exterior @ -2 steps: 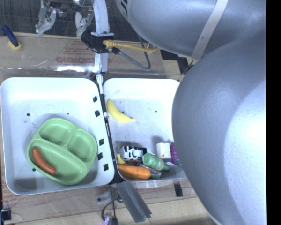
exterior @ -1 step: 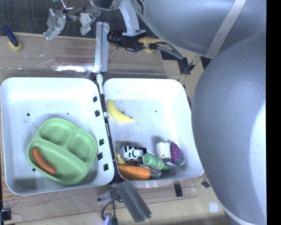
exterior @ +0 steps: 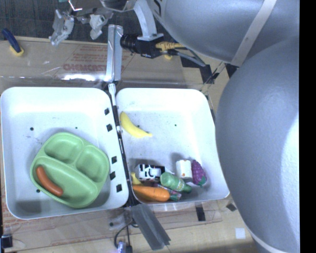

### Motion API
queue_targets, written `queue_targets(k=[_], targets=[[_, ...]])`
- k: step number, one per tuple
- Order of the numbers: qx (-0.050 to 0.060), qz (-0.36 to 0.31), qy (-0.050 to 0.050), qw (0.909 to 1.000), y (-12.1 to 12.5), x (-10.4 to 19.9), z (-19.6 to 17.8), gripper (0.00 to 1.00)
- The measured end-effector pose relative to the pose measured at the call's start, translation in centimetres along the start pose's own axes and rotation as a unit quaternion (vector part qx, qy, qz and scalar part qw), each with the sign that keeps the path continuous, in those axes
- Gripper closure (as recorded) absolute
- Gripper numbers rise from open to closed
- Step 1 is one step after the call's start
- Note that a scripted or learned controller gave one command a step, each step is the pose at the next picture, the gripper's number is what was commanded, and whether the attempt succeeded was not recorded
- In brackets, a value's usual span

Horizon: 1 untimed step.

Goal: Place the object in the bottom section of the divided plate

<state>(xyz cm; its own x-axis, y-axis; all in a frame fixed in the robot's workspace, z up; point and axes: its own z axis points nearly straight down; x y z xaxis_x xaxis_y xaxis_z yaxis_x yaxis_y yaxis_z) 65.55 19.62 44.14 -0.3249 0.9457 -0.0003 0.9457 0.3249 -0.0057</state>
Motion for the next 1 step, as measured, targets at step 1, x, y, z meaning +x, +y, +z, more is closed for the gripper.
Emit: queue_targets(k=[1], targets=[[0.000, -0.151, 0.000, 0.9885, -0.75, -2.29, -0.03, 0.00]])
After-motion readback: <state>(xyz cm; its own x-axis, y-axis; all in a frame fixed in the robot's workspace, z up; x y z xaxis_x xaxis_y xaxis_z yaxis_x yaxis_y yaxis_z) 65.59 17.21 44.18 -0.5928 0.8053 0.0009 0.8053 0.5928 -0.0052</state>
